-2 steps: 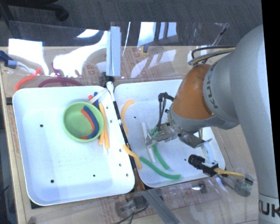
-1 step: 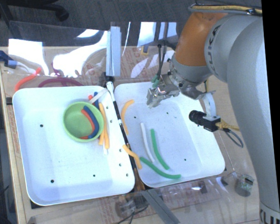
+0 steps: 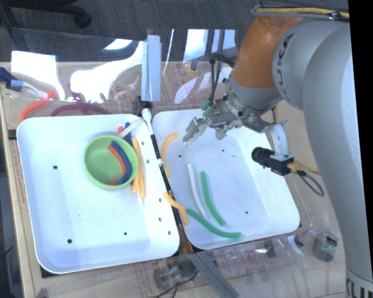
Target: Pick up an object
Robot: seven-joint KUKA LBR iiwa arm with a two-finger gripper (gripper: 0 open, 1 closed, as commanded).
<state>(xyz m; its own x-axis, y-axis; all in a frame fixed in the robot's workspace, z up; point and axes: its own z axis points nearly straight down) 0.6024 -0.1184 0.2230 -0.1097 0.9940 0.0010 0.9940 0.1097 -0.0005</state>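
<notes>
My gripper (image 3: 205, 126) hangs over the far end of the right bin (image 3: 268, 196), with nothing visibly held. Below it in that bin lie a white stick (image 3: 193, 185), a green stick (image 3: 210, 199) and a second, curved green strip (image 3: 213, 227) near the front. An orange curved strip (image 3: 167, 147) lies by the bin's left wall, just left of the gripper. In the left bin (image 3: 68, 207) stands a green bowl (image 3: 110, 161) holding red and blue strips, with an orange strip (image 3: 138, 172) beside it.
Another orange strip (image 3: 177, 207) lies across the divider between the bins. Clear plastic sheeting and a red ring (image 3: 73, 111) lie behind the left bin. A black clamp (image 3: 273, 160) juts over the right bin's right side.
</notes>
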